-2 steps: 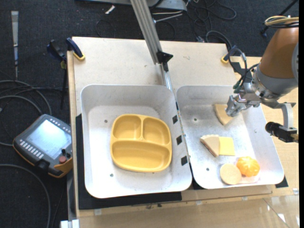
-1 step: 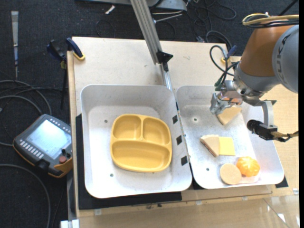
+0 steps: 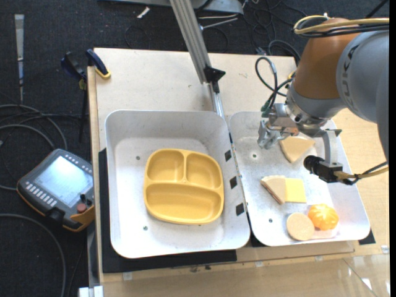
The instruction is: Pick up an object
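Note:
My gripper (image 3: 266, 138) hangs low over the far left part of the right bin (image 3: 356, 218). A tan wedge of bread (image 3: 296, 148) lies just to its right, close to it but not seen in its grasp. Nearer the front lie a sandwich wedge (image 3: 274, 187) with a yellow cheese square (image 3: 295, 190) against it. A round beige cracker (image 3: 300, 226) and an orange fruit (image 3: 323, 216) sit at the front right of that bin.
The left bin (image 3: 124, 141) holds a yellow divided plate (image 3: 184, 186) in its middle. A slanted metal bar (image 3: 193, 36) runs from the back down to the ridge between the bins. A pendant controller (image 3: 59, 187) lies on the floor at left.

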Available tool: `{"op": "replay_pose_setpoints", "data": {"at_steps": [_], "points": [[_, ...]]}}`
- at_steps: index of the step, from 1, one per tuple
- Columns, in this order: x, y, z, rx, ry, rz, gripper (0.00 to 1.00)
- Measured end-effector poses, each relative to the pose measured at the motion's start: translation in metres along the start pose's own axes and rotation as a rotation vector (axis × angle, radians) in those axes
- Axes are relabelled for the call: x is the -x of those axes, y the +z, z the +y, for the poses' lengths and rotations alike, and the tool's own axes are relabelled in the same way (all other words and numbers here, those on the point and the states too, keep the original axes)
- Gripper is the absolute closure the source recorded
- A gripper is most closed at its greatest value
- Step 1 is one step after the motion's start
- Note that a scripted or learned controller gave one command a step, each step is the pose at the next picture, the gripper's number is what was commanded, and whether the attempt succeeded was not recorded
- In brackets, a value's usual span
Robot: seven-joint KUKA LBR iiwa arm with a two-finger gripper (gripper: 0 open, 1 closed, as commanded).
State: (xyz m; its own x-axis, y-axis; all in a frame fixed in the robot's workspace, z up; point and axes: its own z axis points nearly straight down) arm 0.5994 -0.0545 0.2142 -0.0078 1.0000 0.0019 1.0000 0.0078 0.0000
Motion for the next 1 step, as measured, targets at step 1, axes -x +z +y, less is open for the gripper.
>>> {"op": "replay_pose_setpoints", "data": {"at_steps": [1], "points": [[-0.0602,-0.0113,0.0053,0.002,-0.001,-0.001,1.00]]}}
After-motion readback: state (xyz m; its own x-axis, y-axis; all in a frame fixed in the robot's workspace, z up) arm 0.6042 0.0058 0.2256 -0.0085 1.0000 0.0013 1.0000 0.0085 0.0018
